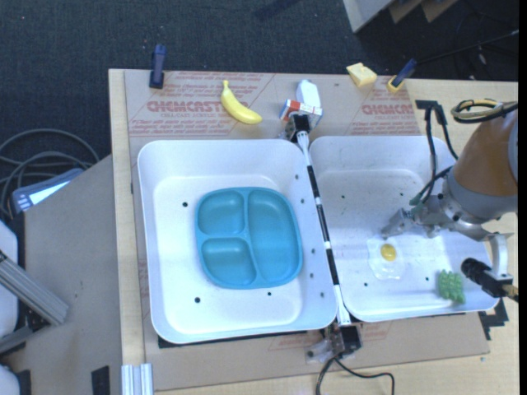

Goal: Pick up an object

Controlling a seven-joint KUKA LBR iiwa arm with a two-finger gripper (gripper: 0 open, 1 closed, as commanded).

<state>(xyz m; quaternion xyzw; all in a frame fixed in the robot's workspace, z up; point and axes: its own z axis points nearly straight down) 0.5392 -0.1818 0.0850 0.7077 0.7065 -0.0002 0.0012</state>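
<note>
A small white fried-egg toy with a yellow yolk lies on the floor of the right bin. A green, leafy broccoli-like piece sits near that bin's front right corner. My gripper reaches in from the right and hangs just above and slightly behind the egg toy, low over the bin floor. The view is too small to tell how it stands, and nothing is visibly held in it. The grey arm with its orange band covers the bin's right side.
The left bin holds a blue divided plate. Behind the bins on the board lie a banana, a red and white carton, a yellow wedge and two blue clips. Cables run at the back right.
</note>
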